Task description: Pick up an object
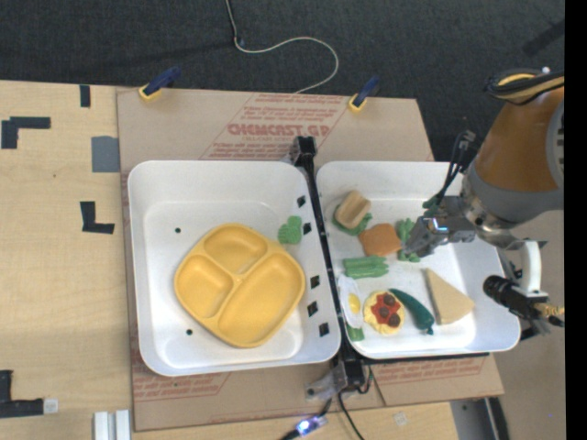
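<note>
The robot's gripper (415, 246) hovers low in the right bin (477, 337) beside a bun (380, 239); its fingers' state cannot be told.

We see two shallow white bins side by side: the left bin (147, 246) holds a yellow three-compartment plastic plate (240, 284), a small green toy (292, 231) just behind its right side. The right bin (486, 333) holds a cluster of toy foods (385, 273).
</note>
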Robot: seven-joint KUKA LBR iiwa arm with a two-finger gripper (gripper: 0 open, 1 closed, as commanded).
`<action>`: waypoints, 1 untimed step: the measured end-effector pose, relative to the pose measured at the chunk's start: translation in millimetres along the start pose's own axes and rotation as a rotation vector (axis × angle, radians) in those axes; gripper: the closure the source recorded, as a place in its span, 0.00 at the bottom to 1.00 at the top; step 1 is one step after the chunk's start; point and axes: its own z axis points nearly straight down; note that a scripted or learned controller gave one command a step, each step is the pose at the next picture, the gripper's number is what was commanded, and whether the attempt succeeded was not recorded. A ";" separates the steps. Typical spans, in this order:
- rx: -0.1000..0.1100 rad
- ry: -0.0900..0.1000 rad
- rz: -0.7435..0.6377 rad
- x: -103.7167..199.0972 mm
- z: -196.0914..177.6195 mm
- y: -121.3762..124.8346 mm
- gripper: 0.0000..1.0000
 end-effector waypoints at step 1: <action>0.000 0.001 -0.004 32.7 -5.6 47.7 1.00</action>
